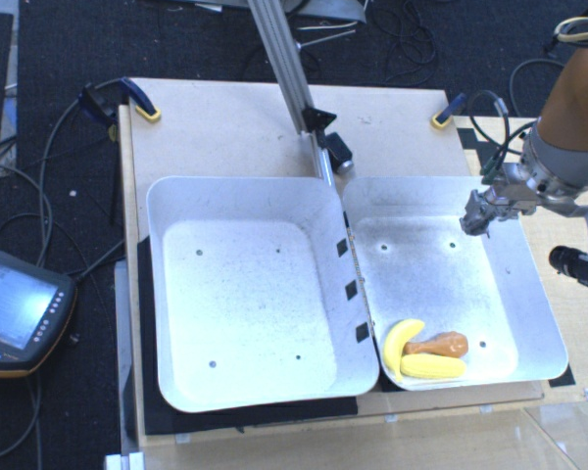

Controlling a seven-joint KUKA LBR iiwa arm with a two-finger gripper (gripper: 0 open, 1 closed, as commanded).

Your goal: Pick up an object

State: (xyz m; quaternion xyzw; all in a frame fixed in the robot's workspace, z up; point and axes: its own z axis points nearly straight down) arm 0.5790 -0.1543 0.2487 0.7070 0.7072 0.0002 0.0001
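Note:
A yellow banana (404,339) curves along the near left corner of the right bin (510,292). Touching it are an orange-brown lump (441,344) and a yellow block (432,366) in front of it. My gripper (474,218) hangs over the far right part of the same bin, well away from these objects, at the end of the grey arm with the orange band (574,96). Nothing shows between its tips.
The left bin (176,262) lies beside the right one, sharing a raised middle wall with black marks (354,287). A slanted metal rail (289,62) rises from the back of the bench. Yellow clamps (147,114) sit at the far corners. A pendant (15,311) lies on the floor left.

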